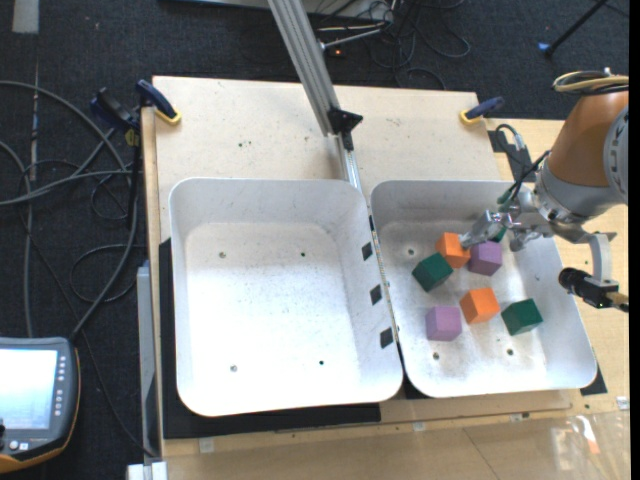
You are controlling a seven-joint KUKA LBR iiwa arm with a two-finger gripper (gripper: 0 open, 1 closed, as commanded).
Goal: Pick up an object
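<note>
A: Since the blocks all sit in the right bin [560, 368], where does the arm [585, 158] stand over them?

B: It reaches in from the right, and the gripper [497, 230] hangs low over the bin's upper part, right at a purple block [486, 258] and an orange block [453, 248]. I judge it is lined up on that pair, as they are the nearest to its tip.

A: Are the jaws on either one?

B: I cannot tell whether they stand apart or together; the tip is small and blurred against the blocks, and no block shows plainly between them.

A: And the other pieces?

B: A dark green block [431, 271] touches the orange one on its left. Lower lie a second purple block [443, 322], a second orange block [480, 305] just beside it, and a second green block [521, 316] near the right wall. They look scattered loose, not stacked.

A: The surroundings?

B: The left bin [200, 268] adjoins the right one on a pale speckled bench [260, 128] with clamps [155, 101] at its far corners. A metal rail [305, 53] slants down to the bins' seam. Cables [60, 168] trail over dark carpet, and a pendant screen [35, 393] sits at lower left.
</note>
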